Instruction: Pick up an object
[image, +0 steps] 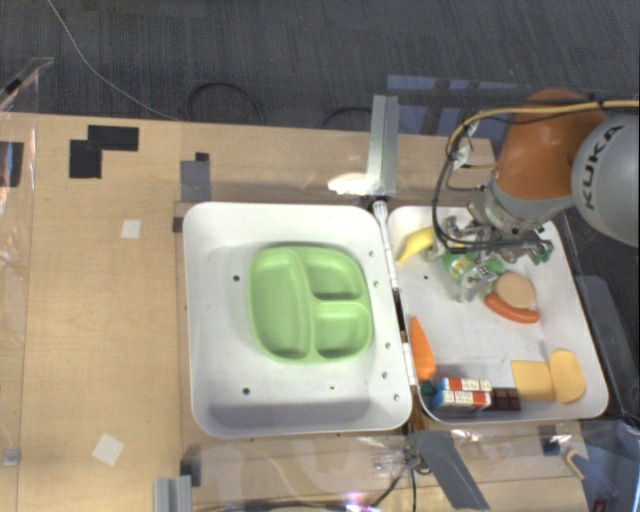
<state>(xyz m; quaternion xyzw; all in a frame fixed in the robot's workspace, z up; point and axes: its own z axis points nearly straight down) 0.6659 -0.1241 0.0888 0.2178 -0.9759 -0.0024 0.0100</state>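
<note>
My gripper (478, 272) hangs over the far part of the right bin (590, 330), under the orange wrist band. Its tip is down among a green and white item (466, 268), just left of a tan bun (516, 291) and a red sausage (513, 311). A yellow banana (415, 243) lies to the gripper's left by the bin's divider. I cannot make out the fingers against the clutter.
An orange carrot (422, 348) lies along the right bin's left wall. A box of coloured blocks (466, 394), a yellow cheese block (532, 379) and a yellow roll (567, 375) sit at the near edge. The left bin (215, 380) holds a green divided plate (308, 303).
</note>
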